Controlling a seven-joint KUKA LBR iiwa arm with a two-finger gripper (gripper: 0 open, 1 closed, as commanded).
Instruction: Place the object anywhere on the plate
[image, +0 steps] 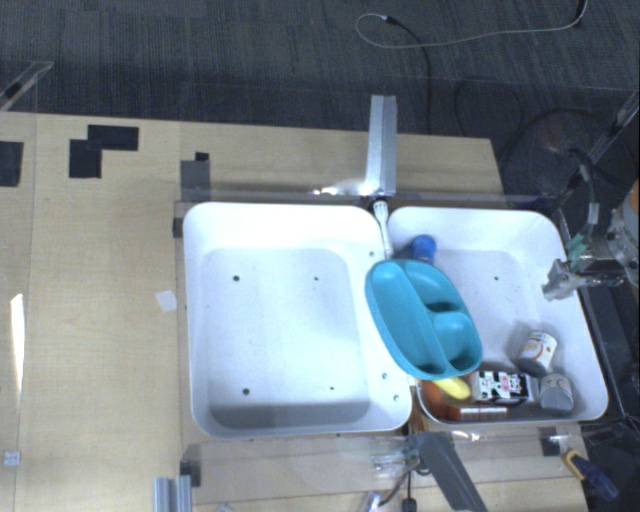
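Two shallow white bins are sitting side by side on the pale wooden tabletop (90, 330), and nearly everything is crowding the right bin (500, 265). Lowest in the frame, along that bin's bottom edge, a small cluster is lying together: a yellow rounded piece (452, 387) beside something orange, a flat printed black-and-white packet (500, 385), a dull grey lump (557, 393), and just above it a small white cup-shaped thing (537, 348). Above them, a glossy blue divided plate (422, 315) of smooth plastic is leaning tilted over the wall between the bins. A rounded blue object (423, 246) is peeking out beyond its upper rim. The left bin (275, 320) is showing bare, matte white plastic. At the right edge of the frame the pincer (562, 278) is hanging over the right bin's rim, carrying nothing that I can see; how wide it is standing I cannot tell. Judging by this, the picking step is yet to begin: the next move is calling for a descent onto one loose object, then a carry leftward to the plate.
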